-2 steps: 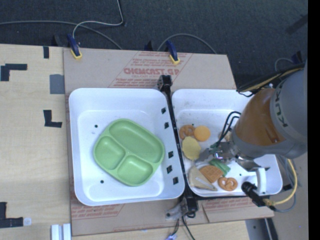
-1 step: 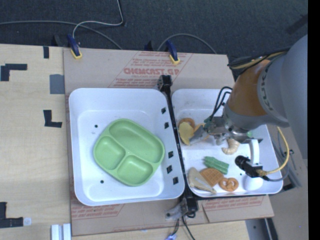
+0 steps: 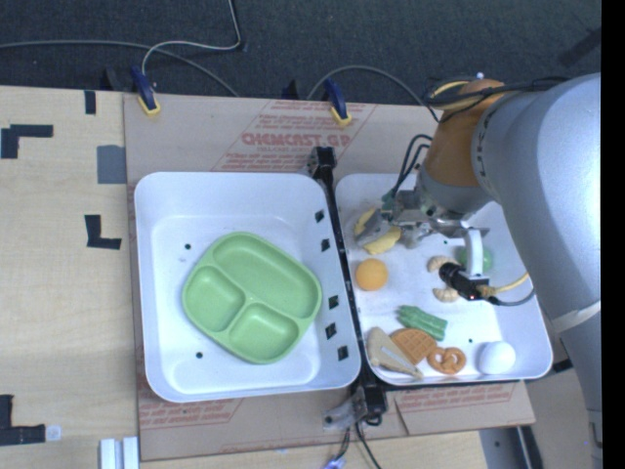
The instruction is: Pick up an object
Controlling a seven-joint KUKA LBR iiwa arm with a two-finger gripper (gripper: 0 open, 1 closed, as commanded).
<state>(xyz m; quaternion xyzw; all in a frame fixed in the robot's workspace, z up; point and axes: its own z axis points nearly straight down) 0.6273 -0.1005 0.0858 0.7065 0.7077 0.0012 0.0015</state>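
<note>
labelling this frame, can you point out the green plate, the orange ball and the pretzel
green plate [image 3: 252, 297]: camera view, on the ridge where its three compartments meet
orange ball [image 3: 371, 276]: camera view, middle of the ball
pretzel [image 3: 447, 361]: camera view, middle of the twisted loop

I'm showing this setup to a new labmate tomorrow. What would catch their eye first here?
Probably the green divided plate, lying alone in the left bin. Next, the big grey arm reaching in from the right, its gripper low over a yellow banana-like piece at the far end of the right bin, amid scattered toy food, including an orange ball.
</note>
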